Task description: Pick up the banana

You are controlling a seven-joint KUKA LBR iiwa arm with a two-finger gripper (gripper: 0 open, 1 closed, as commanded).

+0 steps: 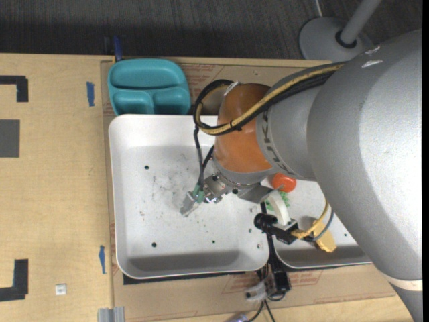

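Two shallow white bins are seen side by side on a tan, cardboard-covered bench. The view-left bin is seen in full. The view-right bin is mostly covered by the grey arm, which comes in from view right w/ its orange band over the bins' shared rims. The gripper is held low over the middle of the left bin's floor; whether it is apart or together cannot be told from this angle. That floor is scuffed w/ grey marks & dotted w/ dark specks. A teal divided tray is set on the bench, touching the left bin's far rim. The banana cannot be picked out for certain: a yellow curved piece is seen over the right bin near its front rim, just beside the arm, but it cannot be told from robot cabling. Black tape marks & short blue tape strips are stuck to the bench at view left. Beyond the bench, dark carpet-like floor & a grey round stand base w/ a pole are seen at top.
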